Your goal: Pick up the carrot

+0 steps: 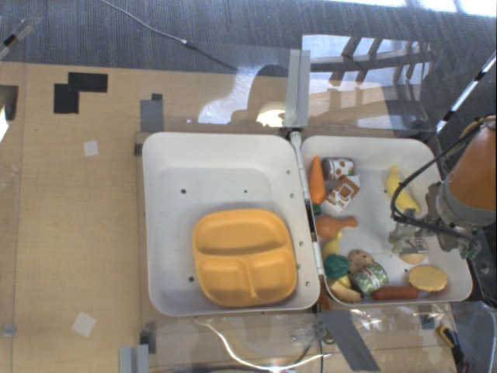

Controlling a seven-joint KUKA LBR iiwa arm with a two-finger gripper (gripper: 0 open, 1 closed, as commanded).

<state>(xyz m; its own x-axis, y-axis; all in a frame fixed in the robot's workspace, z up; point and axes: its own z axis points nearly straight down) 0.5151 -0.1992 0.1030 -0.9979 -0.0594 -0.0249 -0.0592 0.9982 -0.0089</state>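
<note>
Okay, gripper point(409, 242) sits low over the right bin point(373, 148), near that bin's right side, with the grey arm and orange band point(471, 179) coming in from the right edge. Fingers are too small and cluttered with cables to read, so whether it is open or closed cannot be told. Nothing visibly between them.

Carrot point(316, 179) lies well to the gripper's left and a bit farther up the view, hard against the bin's left wall, long axis running up-down, orange, roughly parallel to the divider. Well apart from the gripper, several toys in between.

Just right of the carrot, toward the gripper: a small can point(338, 167) and a brown-and-white box-like toy point(342, 193) below it. Lower left of the gripper: an orange drumstick-shaped toy point(335, 225), then a green item point(336, 266), a cookie-like round piece point(358, 259), a green-labelled can point(371, 277) lying on its side. Below the gripper, near the bin's front wall: a red sausage point(394, 292) and a round tan disc point(428, 278), the disc almost directly under the gripper's near side. A yellow banana-like toy point(397, 189) lies up and slightly left of the gripper, close by.

Far left of the gripper, the left bin point(167, 154) holds a yellow divided plate point(244, 256), three compartments, sitting toward the bin's front.
</note>
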